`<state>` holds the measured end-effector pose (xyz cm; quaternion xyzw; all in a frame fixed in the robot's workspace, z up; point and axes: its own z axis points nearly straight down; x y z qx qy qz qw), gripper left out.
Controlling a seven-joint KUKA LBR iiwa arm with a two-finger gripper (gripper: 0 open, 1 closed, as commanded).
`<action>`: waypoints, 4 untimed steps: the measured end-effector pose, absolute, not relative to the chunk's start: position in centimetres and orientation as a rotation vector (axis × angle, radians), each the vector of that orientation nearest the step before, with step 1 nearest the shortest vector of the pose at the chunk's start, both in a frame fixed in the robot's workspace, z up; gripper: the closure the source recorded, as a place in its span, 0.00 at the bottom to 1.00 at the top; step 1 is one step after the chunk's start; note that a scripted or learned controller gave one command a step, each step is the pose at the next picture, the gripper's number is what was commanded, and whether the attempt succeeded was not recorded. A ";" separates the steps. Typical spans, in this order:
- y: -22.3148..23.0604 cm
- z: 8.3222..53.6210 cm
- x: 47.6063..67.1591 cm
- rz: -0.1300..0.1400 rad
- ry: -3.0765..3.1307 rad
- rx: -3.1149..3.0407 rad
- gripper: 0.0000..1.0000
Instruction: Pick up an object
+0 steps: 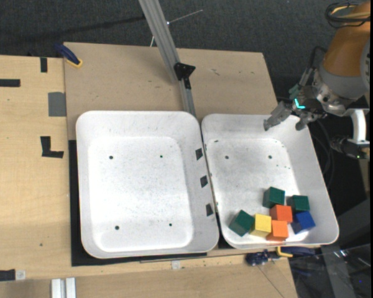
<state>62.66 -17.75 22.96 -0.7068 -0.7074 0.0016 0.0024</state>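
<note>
Several small blocks lie clustered in the near right corner of the right bin [236, 135]: a dark green block [274, 197], another green one [299, 202], an orange block [282, 213], a blue block [303, 221], a yellow block [263, 223], a second orange block [279, 230] and a green block [241, 222]. My gripper [290, 117] hangs over the far right rim of the right bin, well away from the blocks. Its two grey fingers [275, 118] are spread apart with nothing between them.
The left bin [87, 129] sits beside the right one, with dark clips between them. A metal pole [165, 36] slants across the bench behind the bins. A small blue object [261, 258] lies just below the right bin's front rim.
</note>
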 end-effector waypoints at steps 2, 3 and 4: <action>-17.8 17.3 63.5 0.008 -2.221 -2.216 0.00; -16.7 12.1 63.2 0.007 -2.220 -2.215 0.00; -16.6 9.0 63.1 0.006 -2.221 -2.217 0.00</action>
